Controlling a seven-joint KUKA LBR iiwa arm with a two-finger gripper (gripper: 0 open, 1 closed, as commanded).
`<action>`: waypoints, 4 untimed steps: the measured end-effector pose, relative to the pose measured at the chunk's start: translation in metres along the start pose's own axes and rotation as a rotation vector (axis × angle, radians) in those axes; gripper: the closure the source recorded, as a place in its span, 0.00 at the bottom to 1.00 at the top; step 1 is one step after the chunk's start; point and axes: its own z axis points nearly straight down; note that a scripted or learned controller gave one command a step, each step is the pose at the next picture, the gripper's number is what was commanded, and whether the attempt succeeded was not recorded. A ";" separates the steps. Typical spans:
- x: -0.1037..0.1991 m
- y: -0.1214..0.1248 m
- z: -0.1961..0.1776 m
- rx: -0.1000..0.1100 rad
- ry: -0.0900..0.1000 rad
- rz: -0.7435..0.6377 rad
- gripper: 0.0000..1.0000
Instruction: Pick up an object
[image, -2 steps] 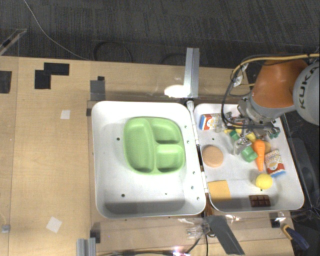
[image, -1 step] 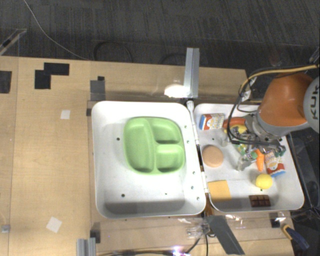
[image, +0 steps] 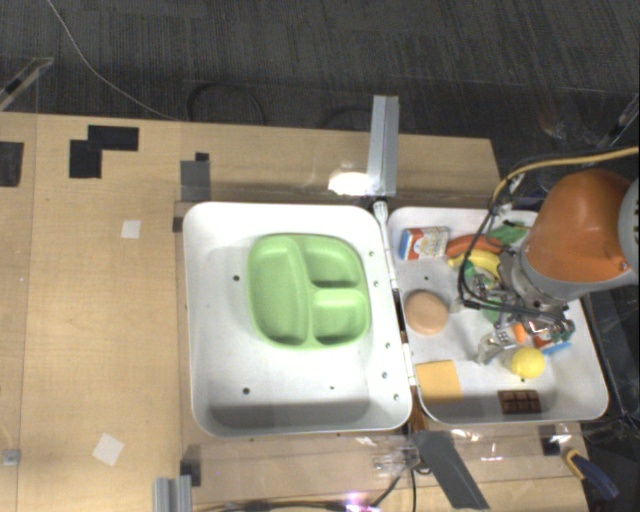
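My gripper reaches down into the right bin, under the orange band of the arm. It hangs just above and to the left of a yellow lemon, close to touching it. A tan egg-shaped object lies to the gripper's left. An orange cheese square and a brown chocolate piece sit near the bin's front wall. A small white carton and a heap of orange, yellow and green toy foods lie at the back, partly hidden by the arm.
The left bin holds a green divided plate. A metal post stands behind the wall shared by the two bins. Yellow and black cables loop over the back right of the right bin.
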 end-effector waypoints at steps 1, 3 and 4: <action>-0.088 0.005 0.003 -0.004 0.002 -0.029 0.00; 0.038 0.020 -0.001 0.000 0.001 0.150 0.00; -0.067 0.027 0.002 -0.003 0.000 -0.025 0.00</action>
